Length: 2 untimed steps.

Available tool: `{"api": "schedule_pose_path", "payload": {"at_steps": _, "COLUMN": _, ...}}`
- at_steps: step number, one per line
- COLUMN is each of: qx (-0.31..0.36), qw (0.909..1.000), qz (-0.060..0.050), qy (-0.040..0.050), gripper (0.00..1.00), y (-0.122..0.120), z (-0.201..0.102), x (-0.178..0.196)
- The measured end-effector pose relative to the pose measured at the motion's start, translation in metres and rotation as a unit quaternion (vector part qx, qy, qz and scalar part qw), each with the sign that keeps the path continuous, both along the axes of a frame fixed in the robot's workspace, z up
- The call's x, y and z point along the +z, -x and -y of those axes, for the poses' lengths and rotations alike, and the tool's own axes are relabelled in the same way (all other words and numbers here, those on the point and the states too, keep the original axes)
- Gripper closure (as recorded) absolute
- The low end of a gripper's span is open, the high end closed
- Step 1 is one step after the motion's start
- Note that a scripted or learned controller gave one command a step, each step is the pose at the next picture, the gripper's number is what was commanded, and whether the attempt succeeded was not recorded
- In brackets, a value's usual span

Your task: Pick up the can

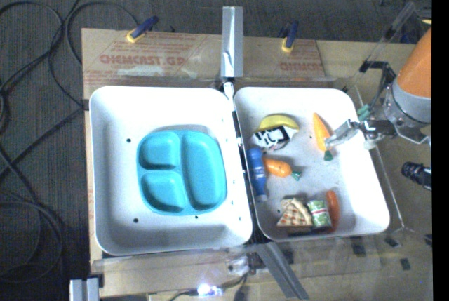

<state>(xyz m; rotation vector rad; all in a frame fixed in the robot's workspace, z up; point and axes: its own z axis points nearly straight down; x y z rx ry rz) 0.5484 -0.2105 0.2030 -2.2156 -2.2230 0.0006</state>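
Gripper [335, 144] hangs over right bin [365, 180] near its right edge, beside orange carrot [320, 131]; open/closed can't tell. Can [318, 215] lies at bin's front edge btwn sandwich [295, 212] & sausage [333, 205]. Bare floor between.

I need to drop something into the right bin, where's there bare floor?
Bare floor in the right bin: between the carrot and the right wall, below the hand. Crowded along the left wall by the blue bottle and around the can.
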Motion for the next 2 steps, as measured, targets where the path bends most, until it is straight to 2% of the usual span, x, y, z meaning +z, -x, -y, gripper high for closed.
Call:
{"api": "schedule_pose_path", "payload": {"at_steps": 1, "qx": 0.021, "qw": 0.9998, "qz": 0.001, "qy": 0.0000, "gripper": 0.00, "y": 0.031, "z": -0.034, "x": -0.110}}
{"api": "schedule_pose_path", "payload": {"at_steps": 2, "qx": -0.005, "qw": 0.9999, "qz": 0.001, "qy": -0.0089, "gripper": 0.00, "y": 0.002, "z": -0.001, "x": -0.114}}
